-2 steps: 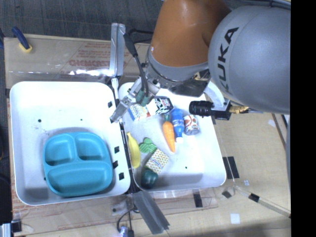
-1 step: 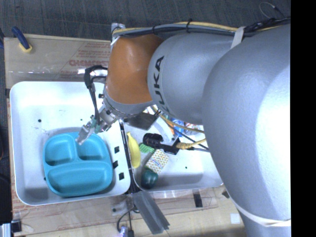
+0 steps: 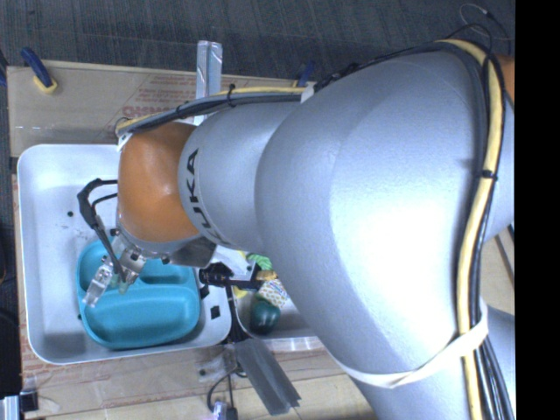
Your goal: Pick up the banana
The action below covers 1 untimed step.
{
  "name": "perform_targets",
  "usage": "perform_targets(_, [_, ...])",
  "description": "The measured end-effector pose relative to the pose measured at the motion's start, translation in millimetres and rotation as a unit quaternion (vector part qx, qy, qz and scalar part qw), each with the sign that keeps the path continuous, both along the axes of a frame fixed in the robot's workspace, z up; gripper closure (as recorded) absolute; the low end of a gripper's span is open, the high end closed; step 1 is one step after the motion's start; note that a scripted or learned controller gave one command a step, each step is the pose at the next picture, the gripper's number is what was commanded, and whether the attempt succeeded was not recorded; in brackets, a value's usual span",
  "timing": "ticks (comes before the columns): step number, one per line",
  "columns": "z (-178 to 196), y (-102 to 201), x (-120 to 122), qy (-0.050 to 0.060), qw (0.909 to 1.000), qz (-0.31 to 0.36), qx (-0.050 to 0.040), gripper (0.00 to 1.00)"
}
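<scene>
Yellow patch, possibly the banana (image 3: 265, 278), just right of the teal dish (image 3: 149, 318); it is speckled and mostly hidden under the arm (image 3: 367, 217), so identity is uncertain; nothing grips it. Dark green round thing (image 3: 262, 316) touches the patch from below, also right of the dish. Dish is a divided teal tray lying in the left white bin (image 3: 35, 234), toward the bin's near wall. Jaws hang over the dish's upper left compartment, well left of the yellow patch; whether they are spread or pressed together I cannot tell; nothing is seen between them. Black cable (image 3: 87, 201) loops just above the dish beside the orange band (image 3: 149, 191). Bench (image 3: 87, 94) shows beyond the dish; blue clamp (image 3: 39, 70) at its far left corner; grey upright bar (image 3: 209, 64) further right.
</scene>
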<state>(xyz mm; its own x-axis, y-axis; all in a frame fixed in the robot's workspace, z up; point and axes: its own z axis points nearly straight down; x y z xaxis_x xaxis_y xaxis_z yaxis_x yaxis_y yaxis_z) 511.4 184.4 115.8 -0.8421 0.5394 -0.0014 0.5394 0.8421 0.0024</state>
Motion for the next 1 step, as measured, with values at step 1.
perform_targets(1, [249.7,-78.1,4.7,0.0,0.9956,-0.094,-0.0003,0.0])
